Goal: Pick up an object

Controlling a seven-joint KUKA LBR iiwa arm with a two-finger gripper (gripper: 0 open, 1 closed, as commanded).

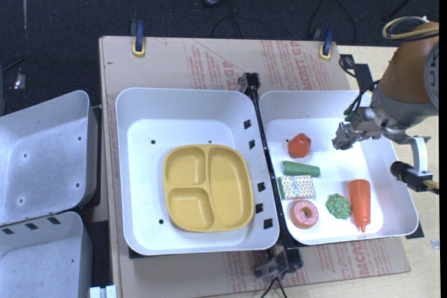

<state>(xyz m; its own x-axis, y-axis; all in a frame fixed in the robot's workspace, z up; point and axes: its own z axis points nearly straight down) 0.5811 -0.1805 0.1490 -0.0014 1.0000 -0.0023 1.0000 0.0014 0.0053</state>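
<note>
In the right bin (391, 171) lie a red tomato-like piece (299, 145), a green pepper (301, 168), a speckled white block (297, 186), a pink donut (304, 213), a green broccoli piece (339, 206) and an orange carrot (360, 202). My gripper (344, 138) hangs over the bin's upper right part, to the right of the tomato and apart from it. Nothing shows between its dark fingers.
The left bin (140, 150) holds a yellow three-compartment plate (208, 187). A black divider (262, 150) runs between the bins. Two more white bins (42, 157) stand off the bench at the left. Clamps (139, 38) hold the board's far edge.
</note>
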